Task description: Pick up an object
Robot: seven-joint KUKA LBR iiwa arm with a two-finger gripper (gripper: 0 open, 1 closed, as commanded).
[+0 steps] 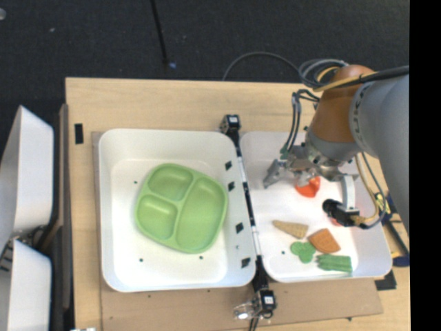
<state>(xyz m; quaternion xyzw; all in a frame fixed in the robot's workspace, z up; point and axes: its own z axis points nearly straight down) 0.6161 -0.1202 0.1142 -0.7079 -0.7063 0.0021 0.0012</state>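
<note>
1. A green divided plate (181,207) is seen in the left bin (110,185).
2. The gripper (293,174) is positioned over the right bin (372,254), beside a red object (309,187).
3. Tan, orange and green pieces (313,245) are gathered at lower right.

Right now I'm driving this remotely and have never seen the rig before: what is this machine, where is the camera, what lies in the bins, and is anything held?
You are looking down at a slant from one fixed camera above a wooden bench. The grey arm with an orange band is the robot, reaching in from the picture's right. Its gripper hangs low over the right bin.

The left bin holds a green divided plate. The right bin holds small toy-like pieces: a red-orange piece just below the gripper, a tan wedge, an orange piece, a round green piece and a longer green piece.

I cannot tell whether anything is held; the red-orange piece sits close to the gripper, but the grip itself is unclear.
</note>
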